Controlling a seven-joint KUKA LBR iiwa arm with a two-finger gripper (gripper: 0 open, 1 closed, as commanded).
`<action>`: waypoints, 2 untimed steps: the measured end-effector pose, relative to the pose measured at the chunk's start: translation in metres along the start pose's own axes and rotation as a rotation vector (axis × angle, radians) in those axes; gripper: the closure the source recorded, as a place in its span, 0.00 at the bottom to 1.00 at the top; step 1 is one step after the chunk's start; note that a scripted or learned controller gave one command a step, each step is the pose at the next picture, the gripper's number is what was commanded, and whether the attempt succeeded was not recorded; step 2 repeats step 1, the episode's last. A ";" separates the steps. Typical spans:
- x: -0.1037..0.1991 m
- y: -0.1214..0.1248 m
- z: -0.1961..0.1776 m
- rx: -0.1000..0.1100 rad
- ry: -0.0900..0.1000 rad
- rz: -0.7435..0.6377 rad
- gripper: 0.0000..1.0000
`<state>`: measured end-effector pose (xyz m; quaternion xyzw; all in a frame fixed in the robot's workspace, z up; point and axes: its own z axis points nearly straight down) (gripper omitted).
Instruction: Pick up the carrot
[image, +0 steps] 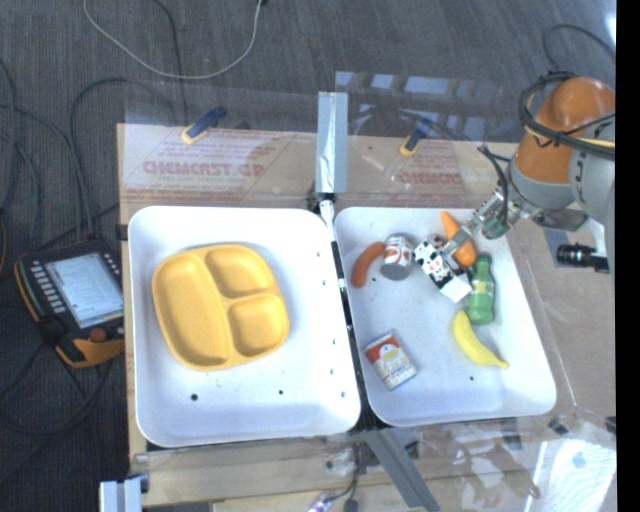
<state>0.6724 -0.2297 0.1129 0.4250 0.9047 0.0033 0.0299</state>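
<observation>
The carrot (458, 242) is a small orange piece lying at a slant in the back of the right bin (520, 395). It is wedged among a black-and-white spotted cube (432, 258), a white block (454, 288) and a green bottle (481, 291). My gripper (490, 220) hangs over the bin's back right corner, just right of the carrot's upper end and slightly above it. Nothing can be seen held in it.
The right bin also holds a reddish sausage (366, 263), a small can (398, 254), a yellow banana (477, 342) and a small red-and-white box (390, 361). A yellow divided plate (220, 304) lies in the left bin (160, 400). A pendant (72, 296) sits off the bench at left.
</observation>
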 end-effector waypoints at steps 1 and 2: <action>0.040 0.016 -0.146 0.030 0.053 -0.079 1.00; 0.040 0.016 -0.146 0.030 0.053 -0.079 1.00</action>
